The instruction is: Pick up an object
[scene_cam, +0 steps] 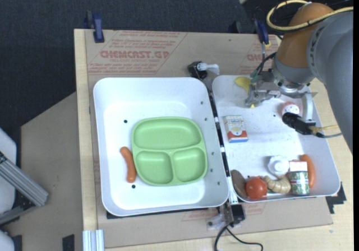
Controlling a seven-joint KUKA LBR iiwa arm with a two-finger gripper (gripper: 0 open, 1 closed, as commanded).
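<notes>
Small carton, white with orange-red print, flat near left wall of right bin. Red tomato, knobbly tan piece, green-labelled can, white cap, orange carrot clustered at front edge. Yellow piece at back-left corner. In left bin: green divided tray, orange sausage just beside its left edge.

Green tray, orange sausage, red tomato, white bins.

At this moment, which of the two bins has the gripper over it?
The right bin, holding the small carton and tomato; the gripper hangs over its far end. The left bin holds the green tray.
</notes>
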